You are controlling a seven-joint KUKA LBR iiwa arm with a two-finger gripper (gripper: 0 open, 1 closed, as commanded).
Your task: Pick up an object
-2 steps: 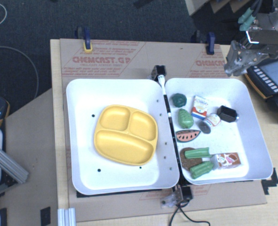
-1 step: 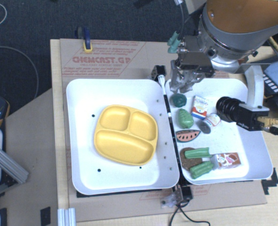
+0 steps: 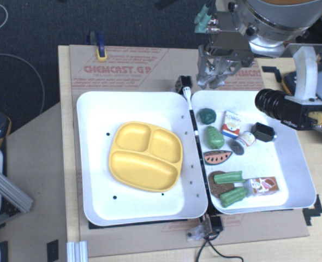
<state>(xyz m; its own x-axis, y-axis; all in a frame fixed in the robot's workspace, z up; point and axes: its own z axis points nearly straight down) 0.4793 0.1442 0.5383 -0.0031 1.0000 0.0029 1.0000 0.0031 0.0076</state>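
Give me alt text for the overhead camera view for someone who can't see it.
A grey robot arm's gripper hangs above the back edge of the right white bin, which holds small toy foods including a watermelon slice and a green pickle. The left white bin holds a yellow three-compartment plastic plate.

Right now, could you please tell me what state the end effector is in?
End effector: above the far edge of the right bin, nothing between its fingers; open or shut cannot be told.
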